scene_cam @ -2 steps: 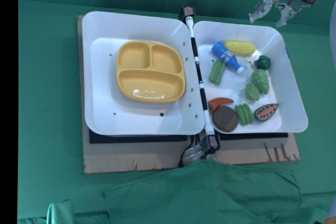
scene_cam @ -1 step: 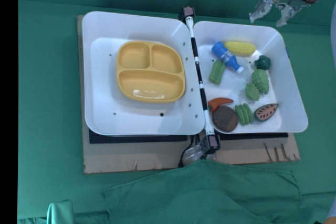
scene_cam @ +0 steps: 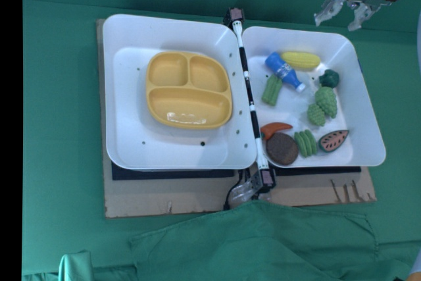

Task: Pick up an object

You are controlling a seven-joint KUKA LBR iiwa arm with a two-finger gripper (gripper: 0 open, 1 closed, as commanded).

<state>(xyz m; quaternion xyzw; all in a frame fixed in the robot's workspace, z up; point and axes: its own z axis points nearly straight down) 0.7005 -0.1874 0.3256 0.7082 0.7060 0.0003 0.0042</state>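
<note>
Since nothing has been picked yet, parked high beyond the far right corner of the right bin: the gripper, fingers spread wide, nothing between them. Probably kept up and back like this to leave the whole bin open to the camera before choosing a target.

Gathered loosely in that bin, likely tipped in rather than arranged, all lying flat and mostly apart. Along the far edge, a yellow corn cob touching the blue bottle at its left end. Toward the right edge, a broccoli floret with a bunch of green grapes just nearer. By the left edge, a green pod and, nearer, a red pepper resting against a brown disc. Along the near edge, a second green pod beside the disc, then a watermelon slice.

Set square in the middle of the left bin, a yellow divided plate, out of the way of the toys.

Closest to the gripper: corn cob and broccoli, both below it and inward from the far right corner. Well apart from it still; judged to need a move inward and a long descent.
</note>
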